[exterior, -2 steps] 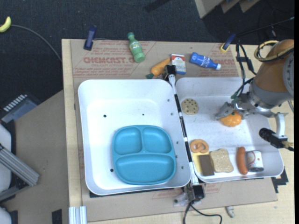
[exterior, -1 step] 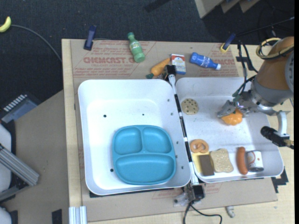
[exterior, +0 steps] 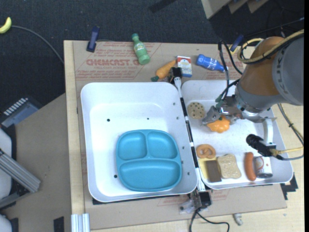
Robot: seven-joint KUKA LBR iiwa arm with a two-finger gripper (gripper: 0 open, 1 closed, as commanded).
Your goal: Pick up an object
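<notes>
Camera view: the gripper [exterior: 218, 116] reaches into the right bin [exterior: 285, 170], its fingers spread around an orange toy fruit [exterior: 219, 125] near the bin's middle, not visibly clamped on it. A cookie [exterior: 195, 109] sits just beside, a pretzel [exterior: 206, 151] and bread [exterior: 229, 166] toward the near edge. A blue tray [exterior: 148, 159] fills the left bin [exterior: 96, 105]; bottles litter the cardboard bench [exterior: 116, 57] behind, above dark carpet.

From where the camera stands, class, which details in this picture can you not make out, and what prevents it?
- Pincer tips: blurred against the orange toy, so grip and contact are unclear.
- Silver item in the right bin: too small to identify.
- Arm: cut off by the right edge.
- Carton print: too small to read.
</notes>
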